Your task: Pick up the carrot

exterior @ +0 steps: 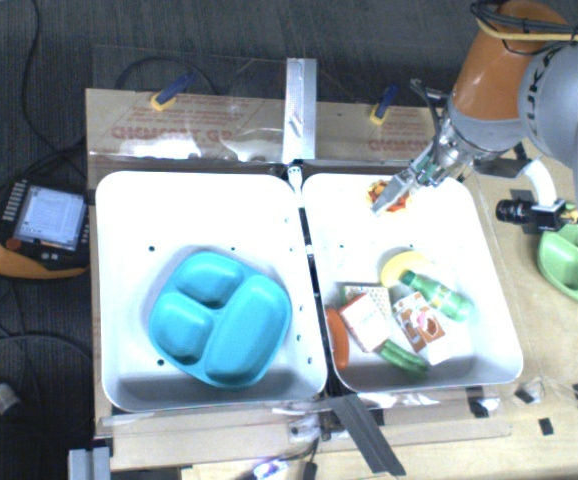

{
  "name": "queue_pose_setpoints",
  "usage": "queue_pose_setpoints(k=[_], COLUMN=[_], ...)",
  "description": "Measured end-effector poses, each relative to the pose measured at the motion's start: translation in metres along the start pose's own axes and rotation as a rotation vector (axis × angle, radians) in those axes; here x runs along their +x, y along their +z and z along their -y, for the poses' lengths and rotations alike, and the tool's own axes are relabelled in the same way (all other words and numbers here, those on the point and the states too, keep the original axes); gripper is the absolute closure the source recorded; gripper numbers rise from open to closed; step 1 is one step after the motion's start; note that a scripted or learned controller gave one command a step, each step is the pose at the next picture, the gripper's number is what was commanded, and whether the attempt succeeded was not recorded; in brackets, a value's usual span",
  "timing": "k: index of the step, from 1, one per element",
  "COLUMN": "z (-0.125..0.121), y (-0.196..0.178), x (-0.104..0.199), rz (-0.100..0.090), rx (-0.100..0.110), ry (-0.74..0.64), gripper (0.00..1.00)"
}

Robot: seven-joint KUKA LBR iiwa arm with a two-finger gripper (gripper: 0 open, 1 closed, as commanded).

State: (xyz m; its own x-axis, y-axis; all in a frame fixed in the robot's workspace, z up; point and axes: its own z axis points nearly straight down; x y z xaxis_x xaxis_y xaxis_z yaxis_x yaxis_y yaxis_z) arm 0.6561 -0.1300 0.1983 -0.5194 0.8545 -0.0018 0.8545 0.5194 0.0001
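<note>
My gripper [393,194] hangs over the far edge of the right bin [489,268], reaching in from the upper right. A small orange-red piece [397,205] shows right at its tip, partly hidden by it; whether it is held is unclear. A longer orange-red thing, possibly the carrot [337,334], lies against the right bin's left wall near the front, well away from the gripper.
The right bin also holds a yellow round item [401,264], a green bottle [437,296], small printed cartons [369,318] and a green vegetable [401,356]. A blue divided dish [219,313] lies in the left bin [129,218]. A green object [564,258] sits on the bench at right.
</note>
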Motion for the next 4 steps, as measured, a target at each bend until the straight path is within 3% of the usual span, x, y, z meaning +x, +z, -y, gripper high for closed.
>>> queue_pose_setpoints(k=[1,2,3,4], z=[0.004,-0.001,0.0,0.015], y=[0.103,0.104,0.1,-0.019], x=[-0.002,0.014,0.029,-0.006], rz=[-0.008,0.004,0.014,0.004], rx=[0.006,0.0,-0.022,0.005], ry=[0.576,0.751,0.742,1.09], gripper=[1.0,1.0,1.0,1.0])
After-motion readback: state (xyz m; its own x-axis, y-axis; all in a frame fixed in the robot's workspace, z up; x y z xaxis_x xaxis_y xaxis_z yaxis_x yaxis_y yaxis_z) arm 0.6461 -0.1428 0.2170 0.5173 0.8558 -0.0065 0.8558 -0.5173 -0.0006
